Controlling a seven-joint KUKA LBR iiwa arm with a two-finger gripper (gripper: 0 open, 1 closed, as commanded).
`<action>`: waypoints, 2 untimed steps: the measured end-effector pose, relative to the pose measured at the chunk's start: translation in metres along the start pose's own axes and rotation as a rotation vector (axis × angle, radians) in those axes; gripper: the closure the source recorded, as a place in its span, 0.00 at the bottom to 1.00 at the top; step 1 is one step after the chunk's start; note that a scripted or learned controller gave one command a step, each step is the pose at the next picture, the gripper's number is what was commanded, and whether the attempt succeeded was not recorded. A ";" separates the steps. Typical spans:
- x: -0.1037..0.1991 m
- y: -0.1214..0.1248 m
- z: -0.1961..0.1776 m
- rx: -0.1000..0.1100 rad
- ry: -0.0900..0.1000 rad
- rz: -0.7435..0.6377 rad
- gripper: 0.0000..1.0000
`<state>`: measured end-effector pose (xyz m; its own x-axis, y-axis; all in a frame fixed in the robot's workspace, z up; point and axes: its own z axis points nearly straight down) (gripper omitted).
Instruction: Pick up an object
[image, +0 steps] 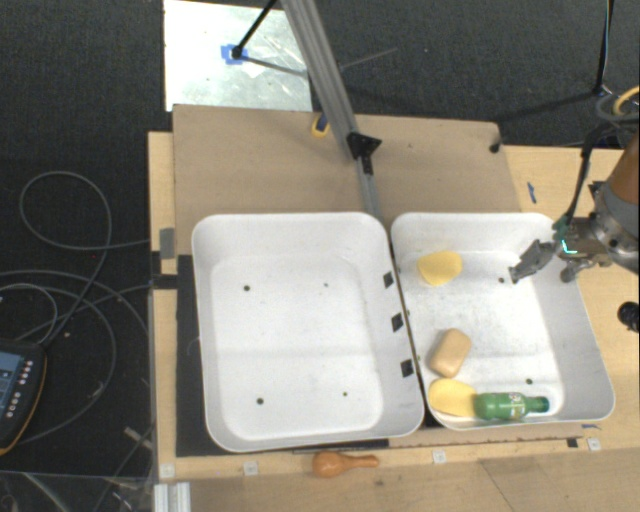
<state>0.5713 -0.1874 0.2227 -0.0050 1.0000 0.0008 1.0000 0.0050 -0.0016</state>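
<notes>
Since nothing sits between the fingers, the pick has not yet begun in earnest: every candidate object lies untouched, and the descent, the closing and the lift all seem to remain.

Taking the black clips along the seam between the bins as the landmark, the left bin (290, 330) spreads away to the left of them and shows its bare white floor with a few small dark dots. Just below the lower end of the seam, outside both bins on the worktop (260, 160), lies a small orange-brown pear-shaped object (343, 462).

Right of the seam, the right bin (570, 330) holds four things. A pale yellow lump (439, 267) rests near the upper clip. A tan block (450, 352) lies a little right of the lowest clip. Below it, a yellow piece (450, 398) sits in the bin's lower corner nearest the seam, touching a green bottle (510, 405) lying on its side along the lower wall.

Farthest from the seam, the gripper (545, 258) hovers over the right bin's upper far edge, its fingers apparently spread apart and grasping nothing, well apart from every object.
</notes>
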 end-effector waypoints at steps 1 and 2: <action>0.000 0.001 -0.002 -0.003 -0.001 -0.001 0.00; 0.003 0.005 0.041 0.000 0.000 0.001 0.00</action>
<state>0.5762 -0.1848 0.1818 -0.0038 1.0000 0.0004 1.0000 0.0038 -0.0020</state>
